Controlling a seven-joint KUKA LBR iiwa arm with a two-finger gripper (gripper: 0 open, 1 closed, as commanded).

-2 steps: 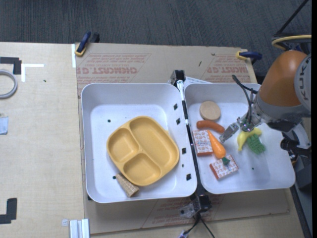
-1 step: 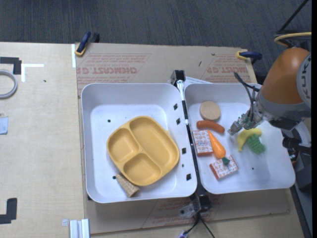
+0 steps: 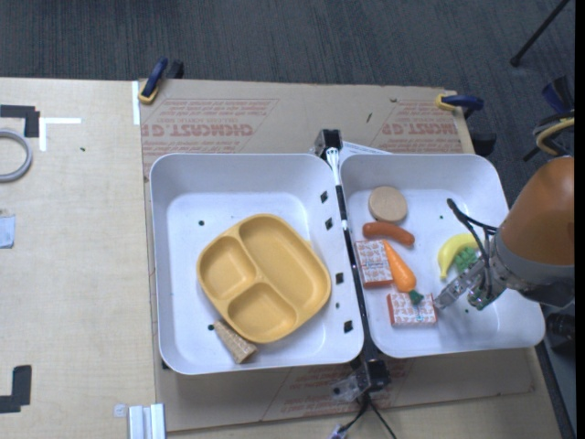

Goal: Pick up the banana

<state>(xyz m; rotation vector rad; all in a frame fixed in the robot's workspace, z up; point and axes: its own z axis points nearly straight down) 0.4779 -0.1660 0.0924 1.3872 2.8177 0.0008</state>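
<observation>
Banana lying in the right bin, near its right wall, just right of the carrot. Tool low over the bin floor just below the banana, beside the small red box; grip state impossible to tell, nothing seen held. Sausage and round biscuit farther up. Yellow 3-compartment plate in the left bin.

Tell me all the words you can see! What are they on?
"CHICAST G P" in red, upside down, on the cardboard sheet; shaky guess.
Red print on the same cardboard, right side: too blurred.
Small food boxes and: too small to read.
</observation>
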